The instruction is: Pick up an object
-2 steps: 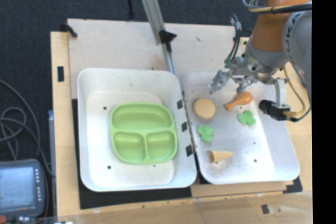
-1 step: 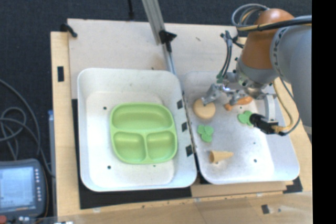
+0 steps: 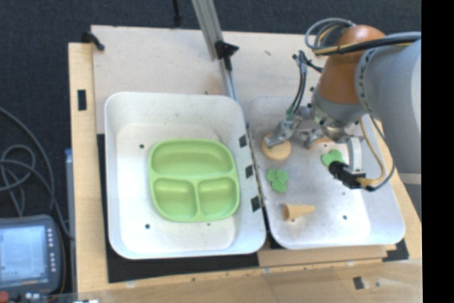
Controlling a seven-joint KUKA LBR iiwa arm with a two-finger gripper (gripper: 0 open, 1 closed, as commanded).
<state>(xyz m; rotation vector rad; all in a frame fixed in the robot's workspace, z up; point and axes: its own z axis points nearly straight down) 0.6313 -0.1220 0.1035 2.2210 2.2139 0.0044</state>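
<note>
A round tan piece like a bun or cookie (image 3: 276, 149) lies flat near the upper left of the right bin (image 3: 383, 223), close by the bin's left wall. Below it, a small green toy with rounded lobes (image 3: 277, 180), perhaps a leafy vegetable, rests on the bin floor, and farther down a tan cone (image 3: 298, 211) lies on its side with its tip pointing right. A second small green piece (image 3: 330, 158) sits to the right of the bun, partly hidden.
</note>
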